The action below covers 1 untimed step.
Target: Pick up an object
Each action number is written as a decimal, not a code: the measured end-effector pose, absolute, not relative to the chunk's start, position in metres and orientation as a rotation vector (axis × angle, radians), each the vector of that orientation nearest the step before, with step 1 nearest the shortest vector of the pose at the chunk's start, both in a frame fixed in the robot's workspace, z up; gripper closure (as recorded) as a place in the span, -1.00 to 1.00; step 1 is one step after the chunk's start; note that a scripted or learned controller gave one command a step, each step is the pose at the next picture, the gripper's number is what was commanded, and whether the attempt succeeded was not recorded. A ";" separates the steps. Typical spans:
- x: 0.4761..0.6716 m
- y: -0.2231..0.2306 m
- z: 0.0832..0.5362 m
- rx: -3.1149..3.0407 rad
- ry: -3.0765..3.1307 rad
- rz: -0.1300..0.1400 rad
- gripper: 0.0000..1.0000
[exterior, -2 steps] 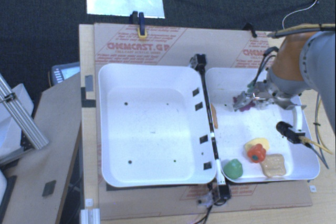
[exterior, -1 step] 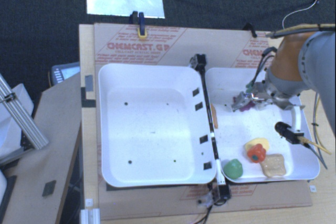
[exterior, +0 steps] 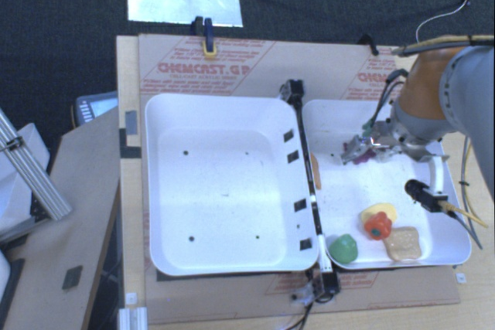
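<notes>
My gripper hangs low over the upper middle of the right bin, with the arm reaching in from the right. A small purple thing sits right at the gripper's tip; whether it is gripped is unclear. Near the bin's front lie a green ball-like thing, a red and orange thing against a yellow one, and a tan block.
The left bin stands beside the right one, parted by a black clipped divider. A thin orange strip lies along the right bin's left wall. Both bins rest on a cardboard sheet.
</notes>
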<state>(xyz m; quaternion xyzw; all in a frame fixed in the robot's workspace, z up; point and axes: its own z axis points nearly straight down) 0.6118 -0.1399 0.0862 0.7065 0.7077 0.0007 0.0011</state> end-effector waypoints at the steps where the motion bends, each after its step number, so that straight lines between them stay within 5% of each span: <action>1: 0.612 -0.140 0.086 2.218 2.222 0.002 -1.00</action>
